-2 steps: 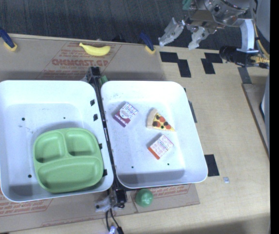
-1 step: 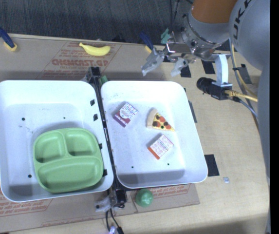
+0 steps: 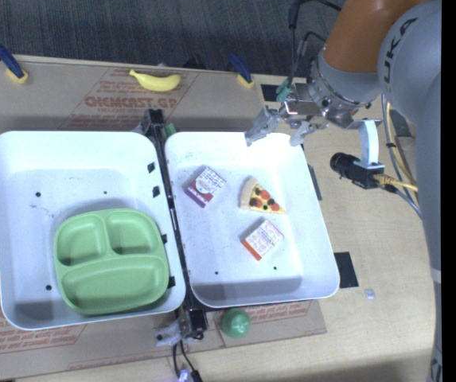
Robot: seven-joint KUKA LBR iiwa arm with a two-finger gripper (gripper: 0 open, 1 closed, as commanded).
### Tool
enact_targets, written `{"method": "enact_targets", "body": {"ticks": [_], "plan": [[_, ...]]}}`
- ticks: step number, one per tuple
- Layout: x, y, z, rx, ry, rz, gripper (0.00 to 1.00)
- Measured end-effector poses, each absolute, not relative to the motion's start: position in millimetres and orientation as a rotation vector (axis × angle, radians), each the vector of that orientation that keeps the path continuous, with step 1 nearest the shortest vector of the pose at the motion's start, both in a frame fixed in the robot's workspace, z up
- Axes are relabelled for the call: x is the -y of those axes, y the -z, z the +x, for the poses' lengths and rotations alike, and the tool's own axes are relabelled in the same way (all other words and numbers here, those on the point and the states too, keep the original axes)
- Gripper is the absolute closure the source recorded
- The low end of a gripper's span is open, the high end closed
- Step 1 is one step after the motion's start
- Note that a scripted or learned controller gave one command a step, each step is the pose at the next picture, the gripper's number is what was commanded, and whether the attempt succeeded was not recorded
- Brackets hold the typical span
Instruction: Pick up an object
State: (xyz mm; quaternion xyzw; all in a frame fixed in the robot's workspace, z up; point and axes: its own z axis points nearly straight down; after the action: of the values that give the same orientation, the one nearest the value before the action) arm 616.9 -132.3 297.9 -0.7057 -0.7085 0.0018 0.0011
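Approach is the step in hand: the gripper (image 3: pixel 276 128) hangs at the upper edge of the right bin (image 3: pixel 317 249), fingers spread and pinching nothing. Candidates lie lower in that bin: a pizza slice (image 3: pixel 261 198) at centre, two small packets beside it. Next comes descent over one.

The arm (image 3: pixel 387 30) runs off the top edge. Print on the two small packets (image 3: pixel 204 185) (image 3: pixel 262 239) is too small to read.
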Motion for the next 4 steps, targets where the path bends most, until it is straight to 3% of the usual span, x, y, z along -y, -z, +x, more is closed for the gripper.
{"method": "enact_targets", "body": {"ticks": [1, 2, 3, 4], "plan": [[112.0, -94.9, 623.6, 2.229, 0.002, -2.216, 0.00], [111.0, -106.5, 624.9, 2.233, 0.004, -2.213, 1.00], [48.6, -192.5, 569.8, 2.230, -0.002, -2.212, 1.00], [49.1, -191.9, 569.4, 2.228, -0.004, -2.212, 0.00]]}}
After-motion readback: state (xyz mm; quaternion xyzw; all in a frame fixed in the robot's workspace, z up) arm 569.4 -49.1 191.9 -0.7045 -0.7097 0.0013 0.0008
